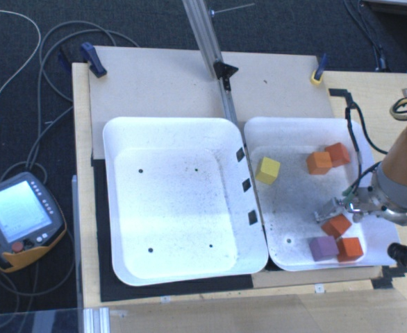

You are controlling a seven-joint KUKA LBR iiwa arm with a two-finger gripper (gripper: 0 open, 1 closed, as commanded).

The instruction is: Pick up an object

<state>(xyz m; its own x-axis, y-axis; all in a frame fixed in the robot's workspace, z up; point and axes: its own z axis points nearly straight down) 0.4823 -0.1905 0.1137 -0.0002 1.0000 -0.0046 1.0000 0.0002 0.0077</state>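
Dark carpet surrounds a pale wooden bench [162, 82] carrying two shallow white bins side by side, cables trailing across the floor at left and a grey-and-orange handheld control pendant [19, 220] lying at the lower left. Blue clamp [92, 59] at the bench's far left corner, yellow-blue clamp [319, 71] at the far right corner, slanted aluminium pole [203, 30] coming down to the seam between the bins. Left white bin [120, 134] has only small dark specks on its floor, lots of free room. Right white bin [287, 127] holds all the blocks: yellow cube [267, 170] near its left wall, well apart from the rest; pair of orange cubes [328, 159] touching each other toward the far right; near the front rim a purple cube [322, 248] just beside an orange-red cube [350, 249], with another orange-red cube [339, 225] just behind them. Open floor in the middle and front left of that bin. Grey arm with orange band [403, 158] enters from the right, over the right bin's right edge. Metal two-finger gripper [337, 212] sits low over the front cluster, right at the upper orange-red cube, seemingly touching its top edge. Cannot tell from this angle how the claw is set, and no block is clearly seen between it.
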